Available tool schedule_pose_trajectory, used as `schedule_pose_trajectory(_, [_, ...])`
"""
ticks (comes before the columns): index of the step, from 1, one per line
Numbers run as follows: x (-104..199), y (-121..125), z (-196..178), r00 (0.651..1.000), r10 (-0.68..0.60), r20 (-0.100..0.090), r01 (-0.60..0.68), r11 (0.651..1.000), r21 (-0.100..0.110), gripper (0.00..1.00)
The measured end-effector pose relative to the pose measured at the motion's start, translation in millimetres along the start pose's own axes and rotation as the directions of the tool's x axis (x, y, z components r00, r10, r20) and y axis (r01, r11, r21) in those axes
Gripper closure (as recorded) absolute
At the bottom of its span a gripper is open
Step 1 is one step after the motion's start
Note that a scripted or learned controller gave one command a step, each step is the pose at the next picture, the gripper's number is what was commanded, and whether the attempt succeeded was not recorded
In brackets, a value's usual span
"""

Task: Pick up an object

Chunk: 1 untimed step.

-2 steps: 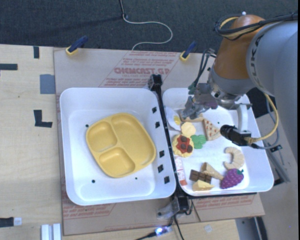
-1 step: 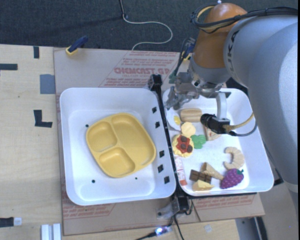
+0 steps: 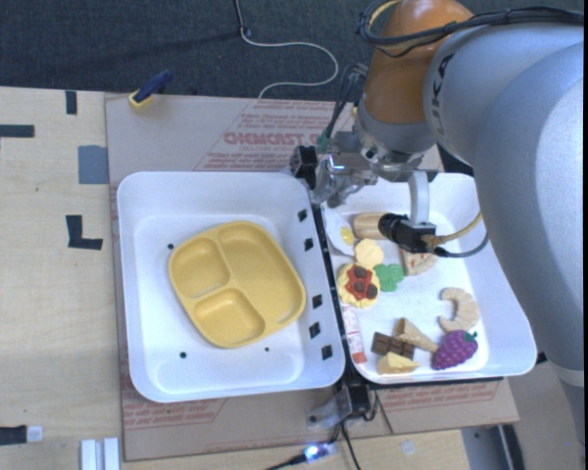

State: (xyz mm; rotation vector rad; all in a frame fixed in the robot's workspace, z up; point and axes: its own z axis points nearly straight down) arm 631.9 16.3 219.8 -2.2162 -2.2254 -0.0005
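Observation:
My gripper hangs over the far end of the wall between the two bins, at the right bin's back left corner. Just right of it lies a tan bread roll. Toy foods fill the right bin: a yellow piece, a green piece, a pizza slice, a croissant, purple grapes, a chocolate bar and a cheese wedge. Nothing shows held in the gripper.
The left bin holds a yellow divided plate. The grey arm covers the right bin's far right side. A red and white stick lies along the divider. A blue and yellow object sits on the bench at the back left.

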Motion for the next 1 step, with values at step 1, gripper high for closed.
schedule_pose_trajectory(1, [-5.8,0.6,2.5,1.000,0.003,0.002,-0.003,1.000,0.001,1.00])
